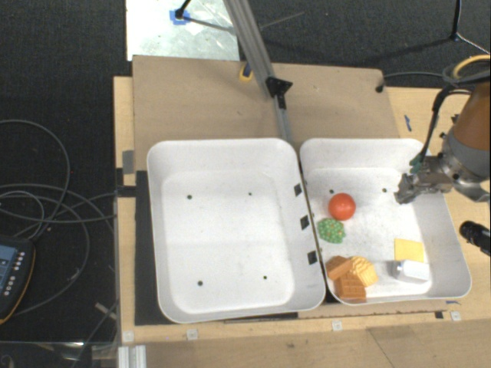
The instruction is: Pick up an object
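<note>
I had the hand [404, 192] over the right bin [383, 156], approach step; couldn't tell its state. Red ball [342, 205] sat just left of it. Next: lower onto it.

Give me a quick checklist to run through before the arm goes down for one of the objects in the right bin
1. Objects in the right bin: ok. Red ball, green piece, orange waffle-like piece, yellow block and small white-grey item all lie there.
2. Pincer over the right bin: ok, near its right wall.
3. Pincer above a target: not ok. It sits to the right of the ball, with bare floor under it.
4. Pincer fingers open: cannot tell, too small and dark.
5. Ball free of neighbours: probably ok. The green piece sits close below it, but a gap shows.
6. Yellow block free: not ok. The white-grey item lies right against it.
</note>
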Available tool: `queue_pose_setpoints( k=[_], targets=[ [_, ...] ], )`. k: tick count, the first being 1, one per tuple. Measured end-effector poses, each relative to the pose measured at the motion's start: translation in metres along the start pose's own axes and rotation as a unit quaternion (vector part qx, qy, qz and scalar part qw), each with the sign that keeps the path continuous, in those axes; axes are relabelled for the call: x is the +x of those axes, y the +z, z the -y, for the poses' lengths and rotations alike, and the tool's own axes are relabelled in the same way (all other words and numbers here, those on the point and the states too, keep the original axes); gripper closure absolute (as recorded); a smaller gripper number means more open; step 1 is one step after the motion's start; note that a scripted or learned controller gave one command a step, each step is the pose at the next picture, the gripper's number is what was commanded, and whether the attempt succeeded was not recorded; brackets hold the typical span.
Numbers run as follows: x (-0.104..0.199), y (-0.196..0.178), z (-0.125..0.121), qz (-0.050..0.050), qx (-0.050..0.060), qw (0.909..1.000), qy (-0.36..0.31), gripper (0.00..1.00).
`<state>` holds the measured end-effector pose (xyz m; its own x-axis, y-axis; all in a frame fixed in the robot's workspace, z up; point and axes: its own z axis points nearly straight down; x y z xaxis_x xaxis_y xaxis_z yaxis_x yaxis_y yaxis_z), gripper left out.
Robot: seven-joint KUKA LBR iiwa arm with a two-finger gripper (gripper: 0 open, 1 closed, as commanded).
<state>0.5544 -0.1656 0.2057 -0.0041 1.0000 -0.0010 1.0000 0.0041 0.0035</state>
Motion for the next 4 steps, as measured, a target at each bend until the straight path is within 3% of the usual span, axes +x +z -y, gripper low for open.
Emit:
queue_pose_setpoints(
  k=[1,4],
  targets=[
    [0.063,-0.004,-0.010,-0.001,0.000,1.0000,-0.004,1.00],
    [0.214,-0.034,-0.054,-0.002,0.000,1.0000,-0.004,1.00]
  ],
)
